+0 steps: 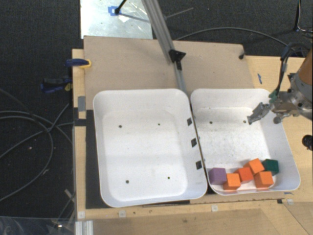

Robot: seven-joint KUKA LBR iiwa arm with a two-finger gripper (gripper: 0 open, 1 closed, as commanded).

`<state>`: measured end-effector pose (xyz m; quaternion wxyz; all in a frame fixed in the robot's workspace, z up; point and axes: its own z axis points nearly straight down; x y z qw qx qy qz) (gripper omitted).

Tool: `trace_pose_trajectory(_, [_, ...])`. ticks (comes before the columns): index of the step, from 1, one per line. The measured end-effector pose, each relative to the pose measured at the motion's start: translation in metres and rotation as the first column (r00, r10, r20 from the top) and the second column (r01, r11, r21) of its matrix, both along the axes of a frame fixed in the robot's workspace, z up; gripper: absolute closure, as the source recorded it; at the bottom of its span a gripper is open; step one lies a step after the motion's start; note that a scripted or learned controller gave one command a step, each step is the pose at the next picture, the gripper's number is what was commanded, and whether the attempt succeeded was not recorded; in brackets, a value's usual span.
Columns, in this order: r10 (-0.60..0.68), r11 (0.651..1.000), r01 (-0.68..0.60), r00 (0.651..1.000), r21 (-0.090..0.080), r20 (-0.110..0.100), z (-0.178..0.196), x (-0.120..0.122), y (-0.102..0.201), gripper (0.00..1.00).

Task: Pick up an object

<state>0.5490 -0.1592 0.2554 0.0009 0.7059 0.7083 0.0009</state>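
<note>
Clustered against the near wall of the right bin: purple block at the left end, then four orange blocks touching or overlapping one another, then a dark green block at the right end, partly behind the orange ones

Farther back and above the same bin, toward its right rim: tool, reaching in from the right on the grey arm, one grey finger pointing left and down over bare white floor; opening between fingers too unclear to judge, nothing seen held

Blocks well apart from tool, nearer the camera and lower in view, roughly below it along the near wall; bare speckled bin floor between tool and pile

Beside it on the left, touching along the shared rim: left bin, with a few small dark dots on its floor

Under both bins: brown worktop, crossed by a slanted grey pole, with a blue and yellow clamp at its left edge
</note>
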Motion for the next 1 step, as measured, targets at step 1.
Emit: trace_pose_trajectory(1, [-0.004,1.000,0.004,1.000,-0.005,0.006,0.0602,-0.0145,-0.0361,0.00])
